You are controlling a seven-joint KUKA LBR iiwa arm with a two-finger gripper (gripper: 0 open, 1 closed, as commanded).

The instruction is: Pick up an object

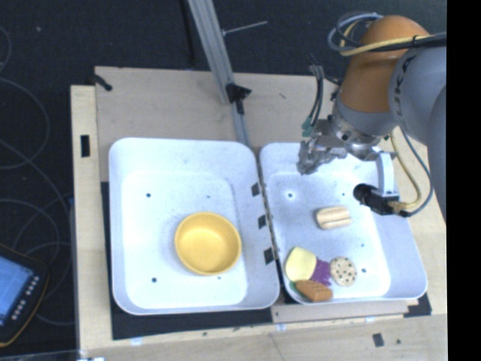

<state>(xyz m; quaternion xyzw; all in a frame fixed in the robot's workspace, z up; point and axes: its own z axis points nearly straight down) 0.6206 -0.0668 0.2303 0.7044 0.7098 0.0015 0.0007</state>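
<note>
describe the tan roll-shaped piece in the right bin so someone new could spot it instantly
Start at the right bin, the one the gripper hangs over. Near its middle, apart from the cluster in the near-left corner, lies the tan cylinder on its side. Unlike the yellow piece, the purple piece, the speckled round cookie and the orange piece, it lies alone, pale beige and log-shaped.

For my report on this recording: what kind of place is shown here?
Probably a robotics lab test bench, not a kitchen: a grey arm with an orange band reaches over two shallow white bins holding a yellow bowl and toy-like food pieces, with loose cables nearby.
</note>
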